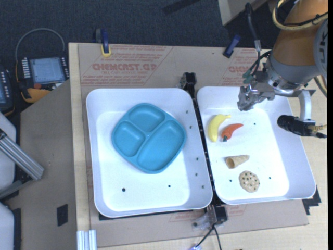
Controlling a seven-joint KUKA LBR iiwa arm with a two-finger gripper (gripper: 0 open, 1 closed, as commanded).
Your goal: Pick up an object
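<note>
Your claw [246, 103] is hanging over the far end of the right bin [291, 155], and from this slanted view you cannot tell how it is set; nothing is showing in its grip. It is sitting above bare white floor, which suggests it is lining up for a descent, not yet committed to any one item.

Just nearer the camera from the claw, a toy banana [215, 126] is lying beside an orange carrot-like piece [231, 130]; the two are touching or very nearly so. That pairing is probably your main difficulty: closing on one is likely to nudge the other. Farther toward the near rim, a tan cone-shaped piece [237, 161] is lying on its side, apart from the rest, and a chocolate-chip cookie [249, 181] is lying flat just beyond it. The cone is looking like the cleaner target, since it is standing clear of its neighbours; the cookie's flatness may be giving the claw little to catch.

The arm [296, 40] is reaching in from the right. The left bin [99, 155] is holding a blue divided plate [149, 137], well apart from your work. Both bins are resting on a cardboard sheet [156, 61] covering the table, and nothing there is blocking your approach.
</note>
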